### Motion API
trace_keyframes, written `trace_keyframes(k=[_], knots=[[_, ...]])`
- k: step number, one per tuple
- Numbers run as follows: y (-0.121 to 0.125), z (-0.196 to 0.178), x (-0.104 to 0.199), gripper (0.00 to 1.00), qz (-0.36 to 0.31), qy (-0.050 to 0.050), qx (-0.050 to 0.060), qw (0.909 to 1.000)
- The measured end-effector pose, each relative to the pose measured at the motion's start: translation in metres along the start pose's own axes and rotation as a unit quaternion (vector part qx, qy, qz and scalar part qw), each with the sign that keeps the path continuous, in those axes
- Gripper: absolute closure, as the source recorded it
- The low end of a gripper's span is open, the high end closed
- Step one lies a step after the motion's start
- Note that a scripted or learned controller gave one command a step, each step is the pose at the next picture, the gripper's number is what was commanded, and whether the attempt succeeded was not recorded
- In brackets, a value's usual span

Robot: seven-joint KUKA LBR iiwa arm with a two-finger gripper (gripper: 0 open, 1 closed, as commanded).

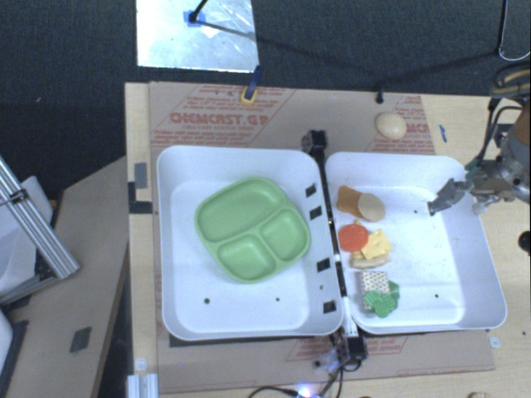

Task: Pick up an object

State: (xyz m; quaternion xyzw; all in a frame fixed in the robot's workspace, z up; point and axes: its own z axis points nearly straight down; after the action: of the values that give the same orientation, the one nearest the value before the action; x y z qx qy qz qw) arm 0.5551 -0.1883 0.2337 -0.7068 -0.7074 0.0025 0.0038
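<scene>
Camera view: small red round object (353,237) (beside yellow piece (377,244)) in right bin (465,264).

The grey robot arm (508,172) is cut off by the right edge, so just its wrist and dark two-finger gripper (437,203) show; the fingertips are too small and dark to tell apart. A silver metal frame (29,222) runs off the left edge. In the right white bin (473,255), the small green and checkered toy (379,293) is too blurred to identify.
</scene>
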Motion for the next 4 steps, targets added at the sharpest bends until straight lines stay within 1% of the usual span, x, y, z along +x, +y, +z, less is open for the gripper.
trace_keyframes(k=[1,2,3,4], knots=[[0.002,-0.006,0.0,0.0,-0.001,-0.001,-0.005,1.0],[0.007,0.056,0.002,0.0,-0.001,0.0,-0.003,1.0],[0.011,0.098,0.0,0.0,-0.001,-0.001,-0.004,1.0],[0.011,0.151,0.001,0.0,0.0,0.0,-0.003,1.0]])
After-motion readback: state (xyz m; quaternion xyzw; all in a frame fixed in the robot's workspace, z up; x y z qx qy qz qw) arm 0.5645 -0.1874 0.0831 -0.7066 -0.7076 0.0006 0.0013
